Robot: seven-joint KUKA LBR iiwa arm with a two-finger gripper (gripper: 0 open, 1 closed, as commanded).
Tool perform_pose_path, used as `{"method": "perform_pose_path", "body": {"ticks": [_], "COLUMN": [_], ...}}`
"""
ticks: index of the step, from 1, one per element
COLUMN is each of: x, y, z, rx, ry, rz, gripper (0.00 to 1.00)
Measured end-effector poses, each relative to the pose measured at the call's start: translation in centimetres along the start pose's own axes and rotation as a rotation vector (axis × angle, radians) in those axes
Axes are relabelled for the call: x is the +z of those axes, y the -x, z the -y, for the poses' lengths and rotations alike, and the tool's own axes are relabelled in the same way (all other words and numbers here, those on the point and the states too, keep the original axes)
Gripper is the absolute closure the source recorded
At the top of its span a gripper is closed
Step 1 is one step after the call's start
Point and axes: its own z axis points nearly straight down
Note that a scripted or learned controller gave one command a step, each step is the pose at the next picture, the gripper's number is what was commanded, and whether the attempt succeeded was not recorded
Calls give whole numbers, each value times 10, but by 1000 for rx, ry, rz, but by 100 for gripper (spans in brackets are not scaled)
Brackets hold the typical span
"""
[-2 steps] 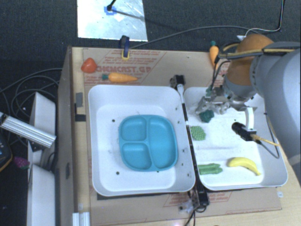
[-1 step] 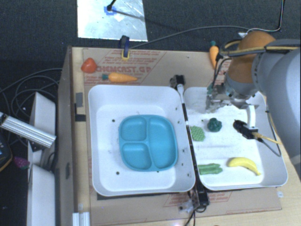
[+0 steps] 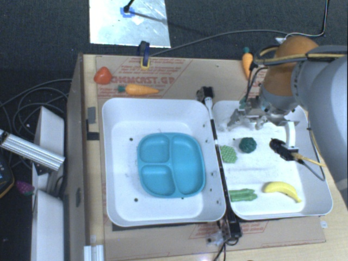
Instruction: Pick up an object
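Even, diffuse overhead lighting; bright but flat. Mild overexposure on two shallow white plastic bins (image 3: 117,162), faint soft shadows inside rims. Strong glare on crinkled silver foil sheet (image 3: 130,15) at top. Slightly soft focus throughout, coarse compression; dark carpet surround (image 3: 38,31) underexposed.

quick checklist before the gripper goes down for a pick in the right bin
1. Gripper is over the right bin, near its far edge: ok.
2. Nothing between the fingers yet: ok, they look spread and bare.
3. A target lies close: ok, the dark green broccoli-like piece sits just below the gripper in the camera view.
4. Target stands apart from its neighbours: ok, the light green waffle-like piece is close but not touching.
5. Gripper is straight above the target: cannot tell from this slanted view.
6. Banana and green bean pod lie out of the path: ok, near the front edge.
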Motion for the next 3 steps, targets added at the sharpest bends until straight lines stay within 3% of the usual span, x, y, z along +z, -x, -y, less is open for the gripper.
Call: {"method": "perform_pose_path", "body": {"ticks": [1,2,3], "x": [12,11,-1], "y": [20,6,6], "z": [29,48,46], "rx": [4,3,2], "ry": [-5,-4,1], "rz": [0,-2,-1], "gripper": [0,0,100]}}
